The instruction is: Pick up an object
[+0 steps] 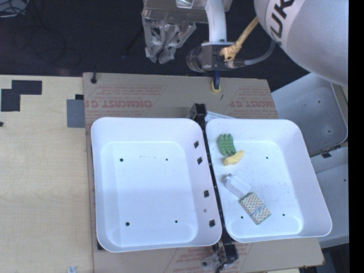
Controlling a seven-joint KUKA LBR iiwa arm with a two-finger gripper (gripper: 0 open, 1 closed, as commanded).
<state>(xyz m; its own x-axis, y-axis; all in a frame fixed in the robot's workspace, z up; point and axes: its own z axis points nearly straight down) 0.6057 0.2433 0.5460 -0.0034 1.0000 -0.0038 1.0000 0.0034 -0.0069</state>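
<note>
Watching from my desk, I see the gripper (165, 49) hanging high beyond the bins with nothing between its fingers, which look drawn together, while the green object (226, 144), yellow piece (233, 158), clear item (235, 183) and patterned packet (254, 207) lie in the right bin (307, 152).

A single fixed camera looks down at a slant on the bench, far enough back to take in both white bins (149, 131) whole. The gripper (165, 43) hangs at the frame's top edge, the bins lying below it in the picture; the arm (301, 21) enters from the right.
</note>
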